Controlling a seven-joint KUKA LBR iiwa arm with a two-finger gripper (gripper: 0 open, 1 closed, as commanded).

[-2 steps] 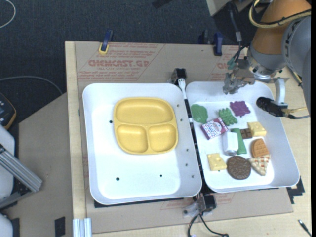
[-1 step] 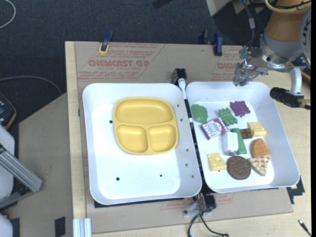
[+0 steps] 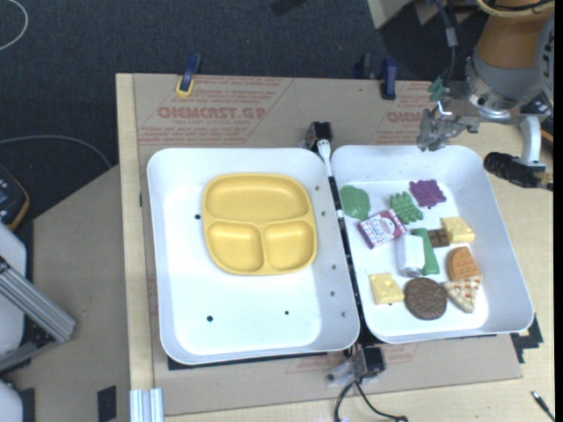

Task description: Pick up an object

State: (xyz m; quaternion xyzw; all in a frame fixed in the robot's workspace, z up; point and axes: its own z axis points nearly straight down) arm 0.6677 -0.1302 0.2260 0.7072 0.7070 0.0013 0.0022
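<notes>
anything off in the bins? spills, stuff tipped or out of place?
Nothing stands out. The yellow divided plate lies flat in the left bin; the toy food pieces sit clustered inside the right bin, none over the rim.

Bright, even overhead light, white bins nearly washed out, soft shadows, slight overall blur.

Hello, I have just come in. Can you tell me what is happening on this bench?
A grey robot arm reaches in from the right, with its pincer above the far edge of the right bin. It holds nothing. That bin contains small toy foods, such as a purple grape bunch, a brown cookie and a green leaf. The left bin holds a yellow divided tray.
</notes>
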